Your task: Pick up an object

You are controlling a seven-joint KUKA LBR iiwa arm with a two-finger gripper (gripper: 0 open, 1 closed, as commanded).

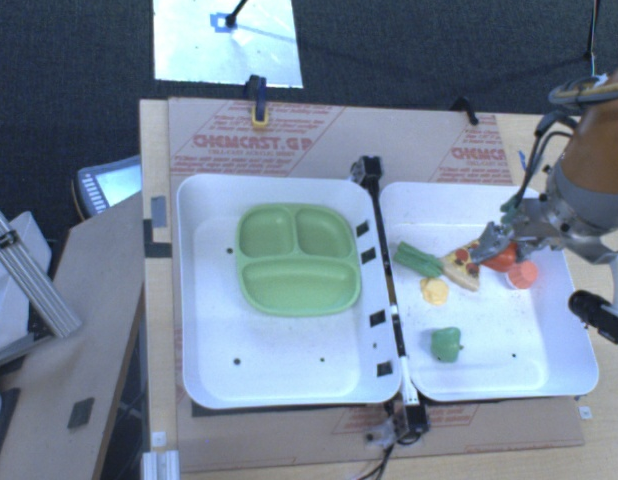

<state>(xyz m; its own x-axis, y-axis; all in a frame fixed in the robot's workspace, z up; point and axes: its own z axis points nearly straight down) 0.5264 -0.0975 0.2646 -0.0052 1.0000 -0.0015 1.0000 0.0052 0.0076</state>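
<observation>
The gripper (492, 240) is lowered into the right bin (564, 373), over a cluster of toy food (479, 266) near that bin's middle, presumably so one piece can be taken. Whether anything is gripped cannot be told. A green divided plate (294, 260) is seen in the left bin (204, 368).

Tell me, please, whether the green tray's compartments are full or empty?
Empty: all three compartments of the tray show bare green; the toy foods lie in the right bin.

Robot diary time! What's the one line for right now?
arm: over right bin | tool: at pizza slice | green pepper: untouched | tray: left bin
</observation>
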